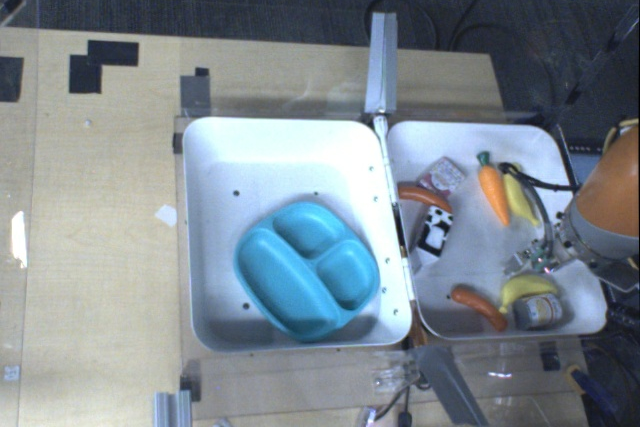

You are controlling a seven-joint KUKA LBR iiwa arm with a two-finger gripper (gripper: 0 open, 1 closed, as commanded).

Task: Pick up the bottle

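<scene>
Bins side by side on a wooden bench. Left bin (210,215) holds a blue divided plate (306,267), three compartments, lying toward the near side, tilted a bit against the bin floor.

Right bin (470,137) is cluttered. At its left wall an orange-red sausage (424,197), just below it a black-and-white printed block (433,233). A small pink-grey packet (442,175) sits just above these. Further right a carrot (492,194) with green top, lying along a yellow corn-like piece (518,198), the two touching. Black cable loops over them toward the arm.

Near front edge: a second red sausage (477,305), then a banana (528,288), and right below the banana the bottle (538,312), small, grey, on its side in the near right corner, touching the banana and close to the bin wall.

Gripper (536,258) is low over the bin just above the banana, beside the bottle, not on it. Finger state: can't tell, too blurred. Nothing visibly held. Orange wrist band (612,190) at far right.
</scene>
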